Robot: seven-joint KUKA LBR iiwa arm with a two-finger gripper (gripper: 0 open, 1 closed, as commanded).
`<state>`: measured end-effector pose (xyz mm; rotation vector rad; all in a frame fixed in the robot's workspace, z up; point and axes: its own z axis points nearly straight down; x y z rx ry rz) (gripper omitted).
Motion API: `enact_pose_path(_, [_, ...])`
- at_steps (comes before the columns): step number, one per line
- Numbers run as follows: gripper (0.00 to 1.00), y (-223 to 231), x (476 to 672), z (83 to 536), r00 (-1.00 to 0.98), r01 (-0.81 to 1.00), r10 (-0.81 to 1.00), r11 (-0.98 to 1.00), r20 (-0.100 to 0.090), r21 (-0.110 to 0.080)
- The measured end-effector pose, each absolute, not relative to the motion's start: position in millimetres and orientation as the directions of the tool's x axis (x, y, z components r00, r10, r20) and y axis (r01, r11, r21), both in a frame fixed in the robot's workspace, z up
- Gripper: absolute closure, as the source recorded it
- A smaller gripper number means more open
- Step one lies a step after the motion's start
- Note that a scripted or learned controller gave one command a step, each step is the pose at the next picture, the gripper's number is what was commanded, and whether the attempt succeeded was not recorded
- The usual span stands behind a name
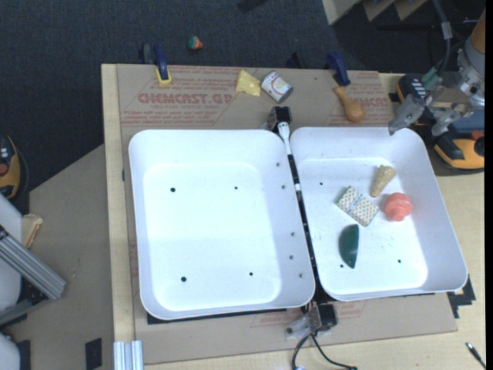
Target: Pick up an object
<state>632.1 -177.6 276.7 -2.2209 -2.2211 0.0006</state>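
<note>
The right bin (439, 230) holds several small objects: a tan cone-shaped piece (382, 179), a patterned square pad (358, 205), a pink-red ball (397, 206) and a dark green oblong piece (350, 246). My gripper (420, 122) hangs over the bench just beyond the right bin's far right corner, above and apart from all of them. Its two fingers are spread open and nothing is between them. The tan cone is the nearest object, a short way in front of and below the gripper.
The left bin (146, 206) stands beside the right one. On the board behind the bins lie a yellow piece (248, 83), a small white box (276, 85) and a wooden peg (350, 105), with blue clamps (161, 64) at the back edge.
</note>
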Motion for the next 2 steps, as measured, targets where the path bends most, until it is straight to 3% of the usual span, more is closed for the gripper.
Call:
enact_pose_path(1, [0.00, -186.1, 626.8, 105.6, 0.001, 1.000, 1.000, -0.001, 0.004, -0.014])
enact_pose_path(2, [0.00, -194.4, 602.1, 82.8, 0.002, 1.000, 1.000, -0.002, 0.002, -0.006])
